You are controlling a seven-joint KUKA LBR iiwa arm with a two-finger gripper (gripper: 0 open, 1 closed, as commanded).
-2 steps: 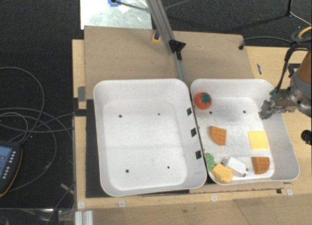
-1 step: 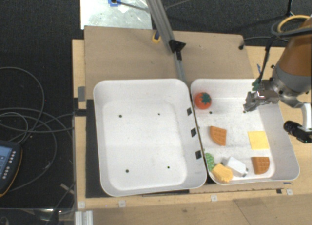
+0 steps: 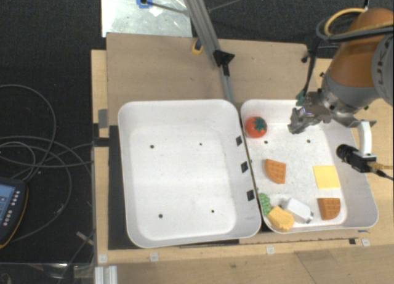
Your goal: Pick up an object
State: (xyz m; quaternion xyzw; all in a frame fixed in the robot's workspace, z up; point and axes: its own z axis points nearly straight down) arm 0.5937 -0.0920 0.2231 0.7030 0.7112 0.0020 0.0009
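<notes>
We see the gripper (image 3: 298, 122) hanging over the far part of the right-hand bin (image 3: 369, 212), below the grey wrist and orange band of the arm (image 3: 360, 55). We cannot tell how its jaws stand, since they appear as one dark, blurred mass; nothing visible lies between them. Just to the gripper's left, near but apart from it, sits a red toy tomato with a green top (image 3: 256, 126). Nearer the camera than the gripper, and well apart from it, we find an orange wedge (image 3: 276, 170), a pale yellow square (image 3: 325, 177) and an orange waffle-patterned piece (image 3: 329, 207). At the bin's near edge lie a white block (image 3: 298, 209), a yellow chunk (image 3: 281, 218) touching it, and a green piece (image 3: 264, 202) beside the dividing rims. Far to the gripper's left stands the left-hand bin (image 3: 132, 172).
</notes>
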